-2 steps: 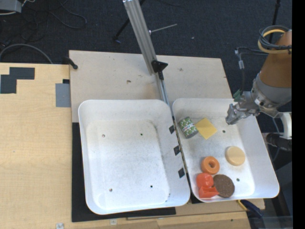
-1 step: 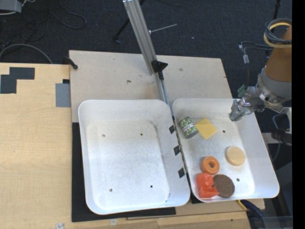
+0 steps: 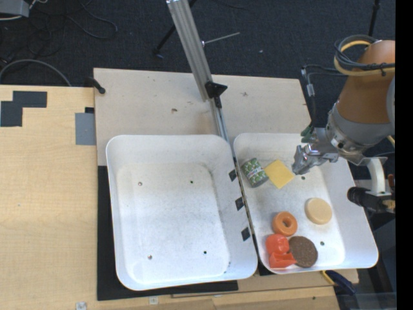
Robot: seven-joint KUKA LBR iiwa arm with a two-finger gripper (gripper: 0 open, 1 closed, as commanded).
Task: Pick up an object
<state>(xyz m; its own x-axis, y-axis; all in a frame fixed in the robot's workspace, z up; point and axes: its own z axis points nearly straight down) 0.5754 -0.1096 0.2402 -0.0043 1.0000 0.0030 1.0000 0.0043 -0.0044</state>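
White plastic, twice over: two shallow bins side by side on a pale bench, left bin (image 3: pixel 171 212) bare-floored but for dark specks, right bin (image 3: pixel 352 250) carrying six objects. Counted in the right bin: one green-patterned can (image 3: pixel 253 172) lying on its side near the dividing edge; one yellow flat square (image 3: pixel 279 174) just beside that can, on the arm's side; one orange ring (image 3: pixel 284 223) lower down; one cream round disc (image 3: pixel 318 211) near the ring, apart from it; one red block (image 3: pixel 278 250) at the near edge; one dark brown disc (image 3: pixel 302 251) touching the red block. One gripper (image 3: pixel 302 165), metallic, at the end of the grey and orange arm, poised above the bin floor just beside the yellow square's right corner, with nothing seen between its tips; whether parted or pressed together, cannot tell at this size. One slanted aluminium rail (image 3: pixel 193 50) running from the top down to the seam between the bins.
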